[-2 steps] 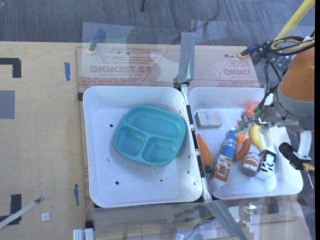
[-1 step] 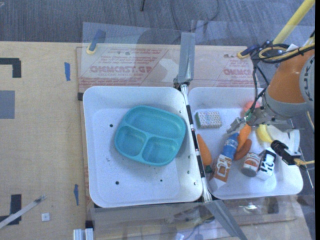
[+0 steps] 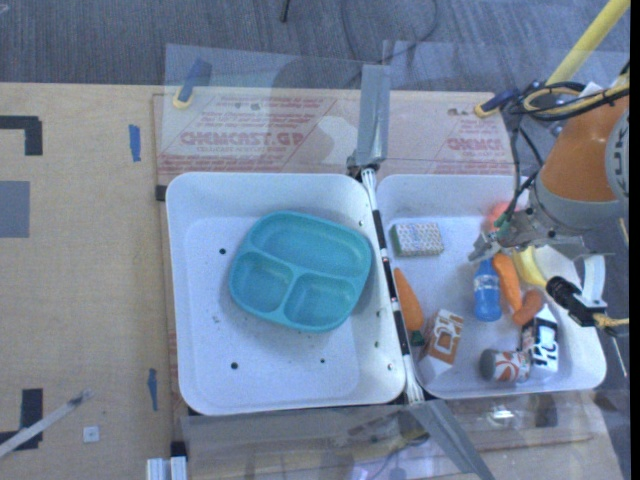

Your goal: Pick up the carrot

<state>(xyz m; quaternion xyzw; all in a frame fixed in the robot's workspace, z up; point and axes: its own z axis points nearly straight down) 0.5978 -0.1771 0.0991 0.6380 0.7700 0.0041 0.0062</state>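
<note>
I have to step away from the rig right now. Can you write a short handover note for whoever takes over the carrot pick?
End effector: low over the right bin, near its right side; whether it is open or shut cannot be told, and no item is visibly held.
Carrot: lying in the right bin against the left wall, next to the divider, apart from the end effector.
Nearby clutter: blue bottle and a small carton. The teal divided plate sits in the left bin.
Done: nothing visible yet.
Left: reach the carrot, grasp it, lift it.
</note>
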